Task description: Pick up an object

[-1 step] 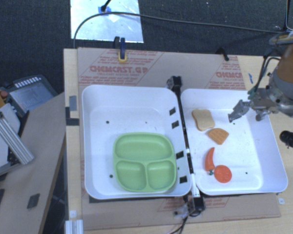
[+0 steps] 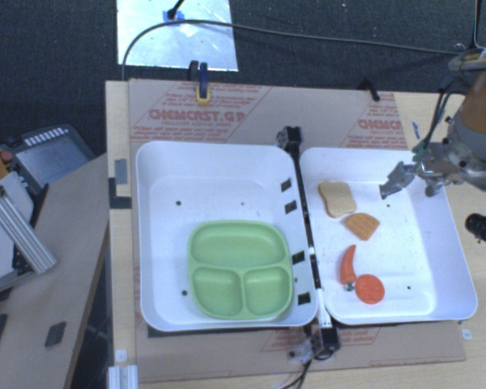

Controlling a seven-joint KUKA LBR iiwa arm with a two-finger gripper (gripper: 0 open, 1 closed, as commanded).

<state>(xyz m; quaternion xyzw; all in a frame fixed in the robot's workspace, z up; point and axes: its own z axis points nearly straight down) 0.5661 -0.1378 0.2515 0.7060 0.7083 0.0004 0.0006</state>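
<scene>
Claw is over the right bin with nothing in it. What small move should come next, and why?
Probably shift the claw toward the bread slice, then lower. It sits over the right bin's bare far floor, and the bread is the nearest item, lying apart from the orange piece.

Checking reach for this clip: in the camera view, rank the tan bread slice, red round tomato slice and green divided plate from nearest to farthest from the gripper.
From the gripper:
1. Tan bread slice, right bin, upper left.
2. Red round tomato slice, right bin, near front edge.
3. Green divided plate, left bin.

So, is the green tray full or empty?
Empty. All three compartments of the green tray show only bare green. It lies flat in the left bin; the food pieces lie in the right bin.
</scene>
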